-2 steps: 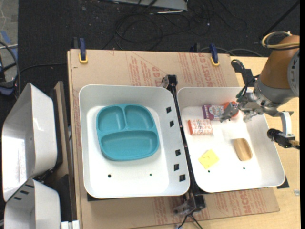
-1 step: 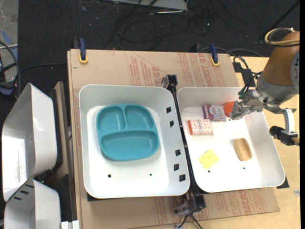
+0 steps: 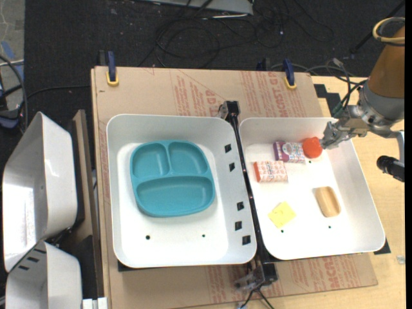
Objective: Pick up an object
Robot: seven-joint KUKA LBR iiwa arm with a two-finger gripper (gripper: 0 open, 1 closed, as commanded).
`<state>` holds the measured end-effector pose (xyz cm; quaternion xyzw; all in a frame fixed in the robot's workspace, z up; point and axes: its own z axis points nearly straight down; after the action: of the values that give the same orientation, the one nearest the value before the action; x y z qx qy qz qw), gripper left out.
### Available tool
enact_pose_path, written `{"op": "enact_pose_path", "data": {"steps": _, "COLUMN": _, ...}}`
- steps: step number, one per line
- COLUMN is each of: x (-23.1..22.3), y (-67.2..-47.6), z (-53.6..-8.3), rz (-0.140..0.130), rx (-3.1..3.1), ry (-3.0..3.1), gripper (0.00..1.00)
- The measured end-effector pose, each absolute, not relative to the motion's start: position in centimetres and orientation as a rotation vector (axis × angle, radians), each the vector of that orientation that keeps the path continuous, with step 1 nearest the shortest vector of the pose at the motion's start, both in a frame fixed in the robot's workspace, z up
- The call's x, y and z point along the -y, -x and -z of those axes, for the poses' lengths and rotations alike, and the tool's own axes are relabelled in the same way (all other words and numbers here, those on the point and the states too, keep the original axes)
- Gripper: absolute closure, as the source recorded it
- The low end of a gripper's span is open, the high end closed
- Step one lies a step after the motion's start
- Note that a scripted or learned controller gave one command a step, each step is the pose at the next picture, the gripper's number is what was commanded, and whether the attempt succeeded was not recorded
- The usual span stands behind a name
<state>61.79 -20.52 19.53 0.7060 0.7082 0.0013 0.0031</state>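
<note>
right bin [image 3: 360, 192] | tan block [image 3: 327, 201] long axis near-far | fingers [image 3: 331, 136] beside orange ball [image 3: 312, 148]

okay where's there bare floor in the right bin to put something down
Bare floor in the right bin: the near strip below the yellow piece and tan block, plus the far left corner. Crowded around the purple box, pink box and orange ball by the gripper.

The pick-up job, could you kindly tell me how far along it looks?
Nothing is lifted yet: the orange ball, purple box, pink box, yellow piece and tan block all lie in the right bin. The claw sits beside the ball. Grasping and lifting remain.
</note>
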Motion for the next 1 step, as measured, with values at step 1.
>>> {"op": "enact_pose_path", "data": {"steps": 1, "x": 20.53, "y": -61.89, "z": -22.99, "rz": -0.003, "rx": -2.222, "ry": -2.215, "gripper": 1.00}}
